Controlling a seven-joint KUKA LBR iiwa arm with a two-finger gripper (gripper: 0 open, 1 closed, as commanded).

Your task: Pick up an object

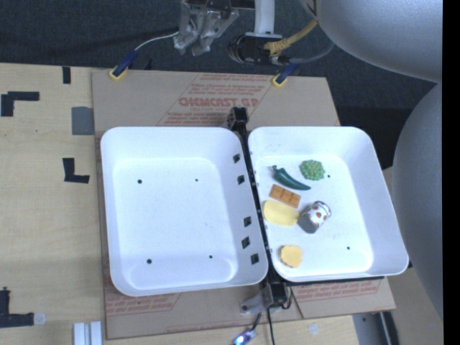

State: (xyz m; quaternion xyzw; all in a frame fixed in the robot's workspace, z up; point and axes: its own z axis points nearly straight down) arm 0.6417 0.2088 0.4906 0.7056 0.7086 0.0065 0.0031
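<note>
The right bin (359, 149) holds several small items: a dark green pepper (289, 177), a green broccoli-like piece (312, 169), an orange waffle-like block (284, 195), a yellow lump (279, 213), a grey and silver object (313, 217) and a small yellow round piece (290, 256). My gripper (198, 36) hangs high at the top of the view, above the far edge of the cardboard and well away from the bins. Nothing shows between its fingers.
The left bin (115, 192) sits beside the right one on a cardboard sheet (215, 103). Blue and yellow clamps (123, 67) hold the sheet's far corners. The grey arm (388, 20) fills the upper right, and cables run behind the cardboard.
</note>
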